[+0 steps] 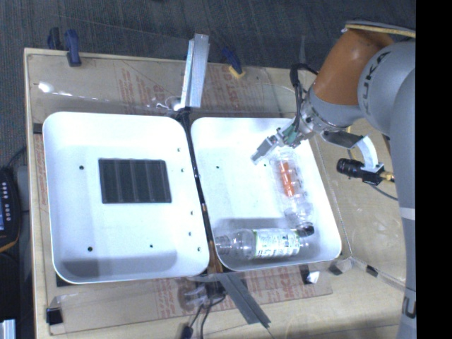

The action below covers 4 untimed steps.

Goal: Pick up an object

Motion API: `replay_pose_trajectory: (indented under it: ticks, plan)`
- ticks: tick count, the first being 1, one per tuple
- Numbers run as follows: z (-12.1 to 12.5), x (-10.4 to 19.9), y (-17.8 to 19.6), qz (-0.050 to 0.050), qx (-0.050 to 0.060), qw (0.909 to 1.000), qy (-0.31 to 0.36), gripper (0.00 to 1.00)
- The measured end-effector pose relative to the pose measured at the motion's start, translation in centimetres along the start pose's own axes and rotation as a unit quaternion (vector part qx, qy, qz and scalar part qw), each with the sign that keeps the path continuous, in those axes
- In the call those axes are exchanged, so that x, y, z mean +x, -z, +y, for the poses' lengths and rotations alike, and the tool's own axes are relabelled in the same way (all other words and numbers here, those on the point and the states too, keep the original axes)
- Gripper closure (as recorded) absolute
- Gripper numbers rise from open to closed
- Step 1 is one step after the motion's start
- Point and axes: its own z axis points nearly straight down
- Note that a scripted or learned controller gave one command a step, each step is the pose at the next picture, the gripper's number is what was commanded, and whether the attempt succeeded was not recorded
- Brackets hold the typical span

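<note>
From the overhead camera view, the gripper (pixel 272 145) is seen hanging over the far part of the right bin (pixel 233 189), carried by the grey arm (pixel 385 83) with its orange band (pixel 346 66) reaching in from the right; its fingers are too small and blurred to be read, so whether they are spread or closed cannot be told; nothing can be made out between them. Just below the gripper a clear bottle with an orange label (pixel 289 186) is laid lengthwise, running from far to near along the right side of that bin; a second clear plastic bottle (pixel 265 244) is laid crosswise against the near wall, its cap end close to the first bottle's near end. The left bin (pixel 70 210) is occupied by a dark ribbed rectangular tray (pixel 134 181), set flat left of centre; blue clamps (pixel 70 46) are seen at the far edge of the bench (pixel 367 246).
</note>
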Motion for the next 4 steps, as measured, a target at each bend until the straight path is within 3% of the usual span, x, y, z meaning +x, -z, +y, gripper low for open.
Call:
replay_pose_trajectory:
  ticks: [1, 2, 3, 4]
  plan:
    - [-5.3, 2.8, -3.8, 0.002, 0.002, 0.9989, -0.048, 0.0]
    - [-5.3, 2.7, -2.7, 0.001, 0.001, 0.9989, -0.046, 1.0]
    - [-5.3, 2.7, -2.7, 0.001, 0.002, 0.9989, -0.046, 0.0]
    - [-5.3, 2.7, -2.7, 0.001, 0.002, 0.9989, -0.046, 0.0]
